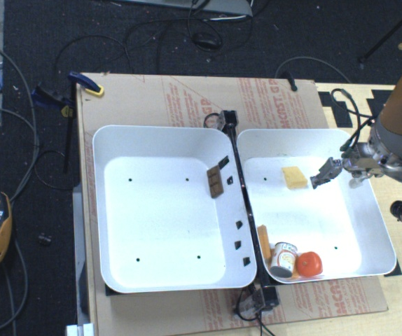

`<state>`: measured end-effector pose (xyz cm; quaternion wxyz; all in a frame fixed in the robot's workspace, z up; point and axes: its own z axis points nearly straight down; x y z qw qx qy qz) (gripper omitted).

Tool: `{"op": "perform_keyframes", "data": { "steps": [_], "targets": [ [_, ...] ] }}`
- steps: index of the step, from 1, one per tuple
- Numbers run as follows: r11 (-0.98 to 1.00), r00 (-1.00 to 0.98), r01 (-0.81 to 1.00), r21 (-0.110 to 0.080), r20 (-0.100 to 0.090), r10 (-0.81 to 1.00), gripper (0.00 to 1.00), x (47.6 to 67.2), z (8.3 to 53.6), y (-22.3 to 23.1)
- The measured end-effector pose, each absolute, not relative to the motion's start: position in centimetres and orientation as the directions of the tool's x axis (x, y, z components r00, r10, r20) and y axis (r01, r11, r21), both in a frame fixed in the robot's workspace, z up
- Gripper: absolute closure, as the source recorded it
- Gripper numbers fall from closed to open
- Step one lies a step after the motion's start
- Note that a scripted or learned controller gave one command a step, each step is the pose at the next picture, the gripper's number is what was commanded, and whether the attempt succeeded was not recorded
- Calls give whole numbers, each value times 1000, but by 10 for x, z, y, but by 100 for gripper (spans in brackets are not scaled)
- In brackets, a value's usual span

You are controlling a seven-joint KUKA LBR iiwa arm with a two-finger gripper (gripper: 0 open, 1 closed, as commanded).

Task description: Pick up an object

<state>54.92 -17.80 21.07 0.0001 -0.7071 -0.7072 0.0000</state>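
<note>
Resting on the flat cardboard-topped desk [271,96], two shallow white plastic bins sit side by side, the left bin [166,215] and the right bin [327,222]. Over the right bin hangs the metal hand [323,176]; its spread cannot be told. Just beside it lies a yellow spongy block [295,178], while a round red ball [309,263] and a small can [283,257] touch at the near rim.

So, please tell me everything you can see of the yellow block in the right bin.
The yellow block is a small, pale yellow chunk, roughly rectangular, with soft edges; it looks like sponge or foam, though the material is not certain. It lies flat on the floor of the right bin, in the far half, slightly turned against the bin's sides. Nothing touches it. The claw is just to its right, apart from it. The can and the red ball lie far away at the near edge.
</note>
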Motion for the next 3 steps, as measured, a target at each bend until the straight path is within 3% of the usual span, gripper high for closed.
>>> {"op": "perform_keyframes", "data": {
  "steps": [1,2,3],
  "targets": [
    [1,-1,1000,0,0,1000,100,549,221,-178],
    [0,0,1000,0,0,1000,0,549,220,-178],
    [1,-1,1000,0,0,1000,100,549,231,-178]
  ]
}}
